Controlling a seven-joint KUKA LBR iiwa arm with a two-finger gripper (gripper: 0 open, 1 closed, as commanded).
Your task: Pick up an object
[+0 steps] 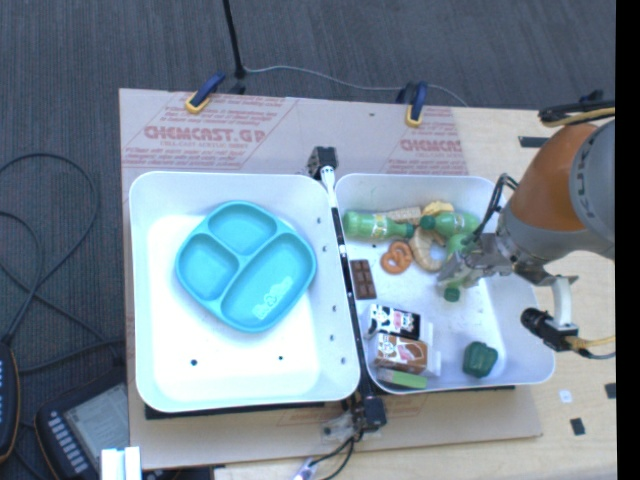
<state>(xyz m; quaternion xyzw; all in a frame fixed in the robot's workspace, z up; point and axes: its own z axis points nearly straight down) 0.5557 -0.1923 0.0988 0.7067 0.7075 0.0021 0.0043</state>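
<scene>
Reaching into the right bin point(520, 368), the gripper point(462, 270) sits low among crowded toys — whether it is open or holding anything I cannot tell. A small green piece point(452, 291) lies just beneath; the neighbouring green bottle point(372, 226) or pretzel point(396, 259) could get nudged — spoiling the grasp

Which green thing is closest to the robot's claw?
The small green piece right under the gripper. The green bottle lies farther left, and the green pepper sits near the bin's bottom corner.
</scene>
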